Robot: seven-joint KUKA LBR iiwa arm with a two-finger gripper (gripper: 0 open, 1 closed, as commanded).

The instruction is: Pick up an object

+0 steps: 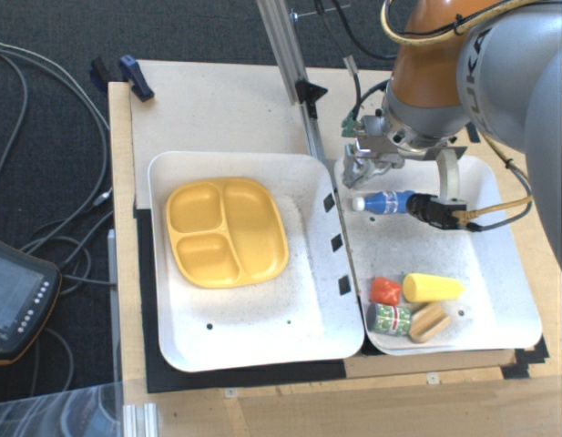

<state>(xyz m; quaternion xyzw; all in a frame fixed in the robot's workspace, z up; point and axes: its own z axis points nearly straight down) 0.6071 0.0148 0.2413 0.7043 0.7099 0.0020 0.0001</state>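
Lying on its side near the back of the right bin (508, 271) is a small bottle (386, 202): clear plastic, a white cap pointing left toward the divider, a blue label round its body. Its right end runs under a black part on the arm (481, 53).

At that bin's front left corner sits a cluster of other pieces, touching or nearly so: a red piece (385, 289), a yellow block (433, 287) to its right, a green and red can (389, 318) below, and a tan bun-like piece (428, 322) beside the can.

Over the bin's back left corner hangs the hand (357, 173), metallic, just above and left of the bottle's cap. Nothing shows between its fingers, and whether they are spread or pressed together I cannot tell from this angle.

In the left bin (171, 335) rests a yellow tray (227, 232) with three compartments. Both bins sit on the tabletop (208, 107).
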